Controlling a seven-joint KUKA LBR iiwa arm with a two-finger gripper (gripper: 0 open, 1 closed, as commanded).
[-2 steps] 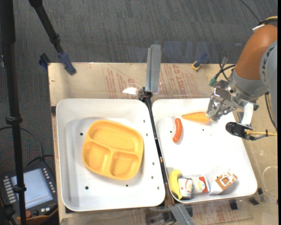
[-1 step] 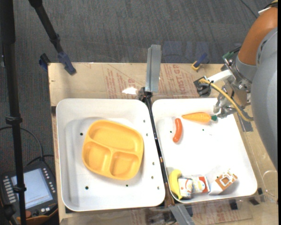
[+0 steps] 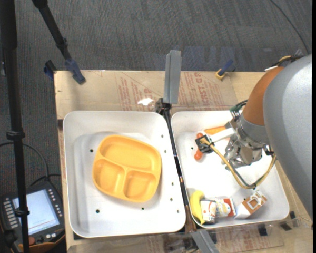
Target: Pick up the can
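Note:
A red and white can (image 3: 221, 208) lies on its side near the front edge of the right bin (image 3: 185, 124), between a yellow banana (image 3: 196, 206) and a small brown and white carton (image 3: 254, 202). My gripper (image 3: 242, 156) hangs over the middle of the right bin, pointing down, about a hand's width behind the can and apart from it. Yellow cables loop from the wrist down toward the bin floor. Nothing shows held under the gripper.
An orange-handled tool (image 3: 201, 144) lies at the right bin's back left. A yellow divided plate (image 3: 127, 167) sits in the left bin (image 3: 76, 141). A grey post (image 3: 172, 80) stands behind the divider between the bins.

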